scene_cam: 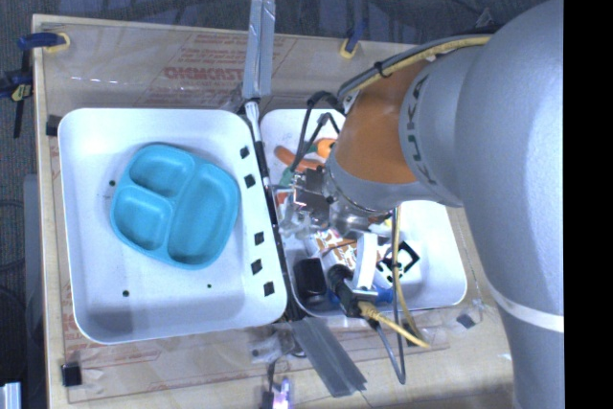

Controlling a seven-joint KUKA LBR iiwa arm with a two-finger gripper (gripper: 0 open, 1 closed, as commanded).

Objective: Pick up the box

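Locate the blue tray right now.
The blue tray lies in the left bin, near its middle, across the divider from the arm.

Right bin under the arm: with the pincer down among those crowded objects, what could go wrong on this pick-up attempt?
1. The grey arm with the orange band covers much of the shallow white right bin, and the small objects under it are hard to tell apart, so the pincer may close on the wrong item.
2. The yellow cable trails over the bin's near rim and could snag.
3. The blue three-compartment plastic tray in the shallow white left bin looks safely apart.
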